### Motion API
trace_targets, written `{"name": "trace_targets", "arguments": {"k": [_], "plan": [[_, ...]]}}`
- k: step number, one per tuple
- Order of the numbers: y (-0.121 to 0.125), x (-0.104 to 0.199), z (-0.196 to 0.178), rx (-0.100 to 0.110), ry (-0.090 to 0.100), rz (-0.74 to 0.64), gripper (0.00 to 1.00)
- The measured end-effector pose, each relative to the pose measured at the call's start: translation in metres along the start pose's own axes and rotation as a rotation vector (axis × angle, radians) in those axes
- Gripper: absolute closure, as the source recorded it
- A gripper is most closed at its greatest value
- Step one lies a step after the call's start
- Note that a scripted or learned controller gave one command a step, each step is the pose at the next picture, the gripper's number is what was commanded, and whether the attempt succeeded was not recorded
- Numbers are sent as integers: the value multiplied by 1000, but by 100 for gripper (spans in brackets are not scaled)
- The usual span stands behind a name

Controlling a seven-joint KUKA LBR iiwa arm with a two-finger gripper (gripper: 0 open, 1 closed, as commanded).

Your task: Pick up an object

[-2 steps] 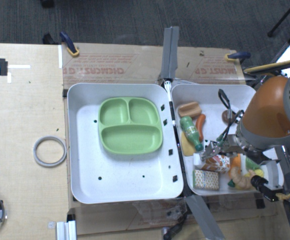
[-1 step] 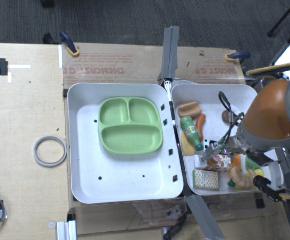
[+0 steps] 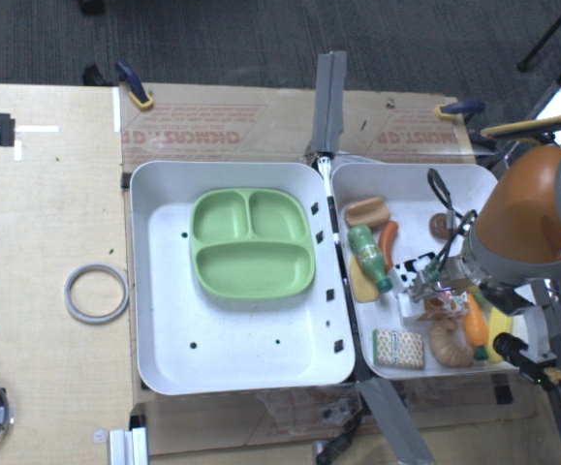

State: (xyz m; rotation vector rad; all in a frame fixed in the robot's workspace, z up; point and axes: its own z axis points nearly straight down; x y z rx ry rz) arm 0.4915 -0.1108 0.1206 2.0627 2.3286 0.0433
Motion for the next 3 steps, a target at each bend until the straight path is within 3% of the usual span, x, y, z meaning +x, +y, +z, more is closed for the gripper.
{"name": "trace_targets", "arguments": {"k": [1,2,3], "plan": [[-1,0,1,3,1,-1,0],[44,23,-69,42,5,-68,0],[50,-23,3,38,0,191,0]]}}
